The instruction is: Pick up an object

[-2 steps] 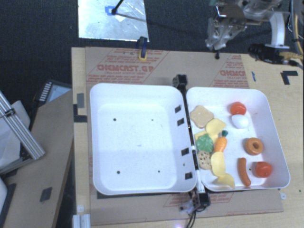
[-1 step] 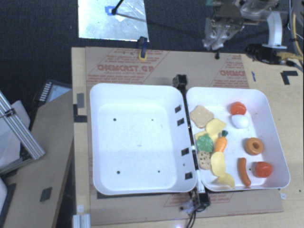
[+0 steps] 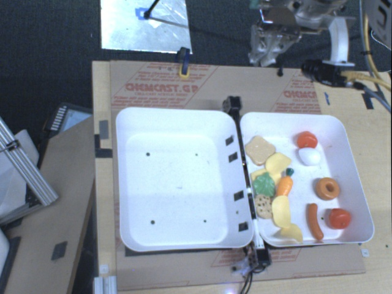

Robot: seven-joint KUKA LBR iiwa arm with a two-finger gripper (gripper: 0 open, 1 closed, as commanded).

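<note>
We are seeing the claw (image 3: 267,54) hanging beyond the far edge of the surface (image 3: 202,81), well apart from the right bin (image 3: 352,164), where toy foods are lying: a donut (image 3: 327,188), a carrot (image 3: 284,184), a sausage (image 3: 314,221). Its fingers are probably together, but we cannot tell.

Toy foods (image 3: 288,185) lie in the right bin (image 3: 355,182); the left bin (image 3: 131,164) sits beside it, seemingly touching, on the bench (image 3: 343,100).
</note>
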